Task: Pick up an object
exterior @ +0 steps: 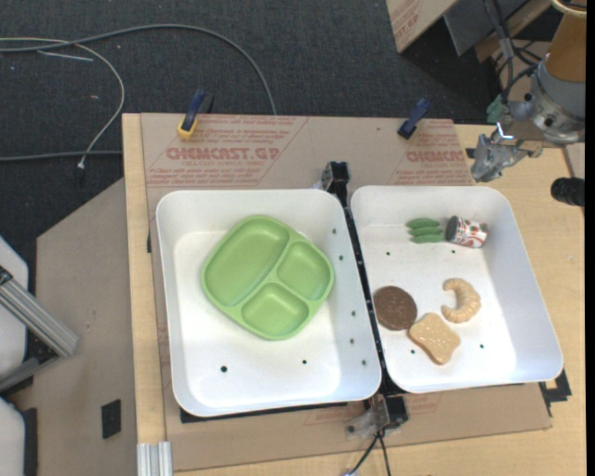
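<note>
Cardboard bench [279,153], and we see the gripper [491,158] parked just beyond the right bin's [507,265] far corner, likely to leave croissant [462,299] and cookie [394,308] in plain view; whether it's open, we cannot tell.

Cannot read the label on the small can [468,231] in the right bin [507,358]: too small. Cannot follow the arm [563,88] past the top right corner, nor the cardboard box [418,19] past the top edge. Cannot make out the blurred gripper [486,164] clearly.
</note>
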Motion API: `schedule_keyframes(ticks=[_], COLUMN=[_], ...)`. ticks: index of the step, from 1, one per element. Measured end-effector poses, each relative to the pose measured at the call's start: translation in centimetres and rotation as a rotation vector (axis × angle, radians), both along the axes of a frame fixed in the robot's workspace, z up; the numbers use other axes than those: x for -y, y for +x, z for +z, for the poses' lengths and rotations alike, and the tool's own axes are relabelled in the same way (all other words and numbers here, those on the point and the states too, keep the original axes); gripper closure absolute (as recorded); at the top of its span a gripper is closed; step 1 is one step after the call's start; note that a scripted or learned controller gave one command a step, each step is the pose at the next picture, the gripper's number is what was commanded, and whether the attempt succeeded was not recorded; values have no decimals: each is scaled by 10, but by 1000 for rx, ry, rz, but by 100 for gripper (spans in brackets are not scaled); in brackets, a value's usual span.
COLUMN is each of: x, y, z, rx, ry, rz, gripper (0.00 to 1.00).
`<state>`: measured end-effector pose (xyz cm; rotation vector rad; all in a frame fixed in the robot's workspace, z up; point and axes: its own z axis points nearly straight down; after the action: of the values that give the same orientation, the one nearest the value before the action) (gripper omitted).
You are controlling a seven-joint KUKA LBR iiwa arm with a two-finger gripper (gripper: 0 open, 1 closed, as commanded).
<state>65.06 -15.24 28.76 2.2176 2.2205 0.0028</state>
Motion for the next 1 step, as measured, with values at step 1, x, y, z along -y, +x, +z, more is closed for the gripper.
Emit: schedule_keyframes(ticks=[1], x=[-59], y=[-12], z=[-3], rx=[-9], ry=[4], rz=[4], gripper=[100])
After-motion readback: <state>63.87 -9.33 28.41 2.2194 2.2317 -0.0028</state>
